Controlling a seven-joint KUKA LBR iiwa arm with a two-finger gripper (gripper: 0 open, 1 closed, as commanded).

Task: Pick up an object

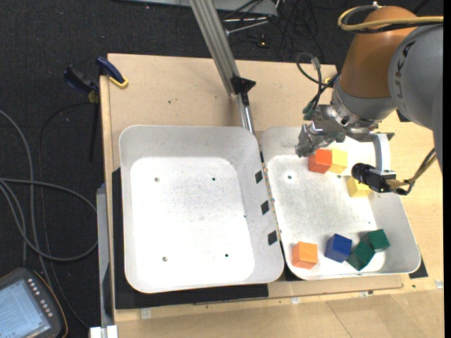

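The hand (309, 141) hangs low over the far end of the right bin (405, 259); whether it is released or clenched I cannot tell. Just beside it lies an orange-red block (320, 160), touching a pale yellow block (339, 160). It looks light, rigid and flat-faced; I would pinch its free opposite faces. The bin's far wall is close, while open floor lies toward the blue cube (338, 247).
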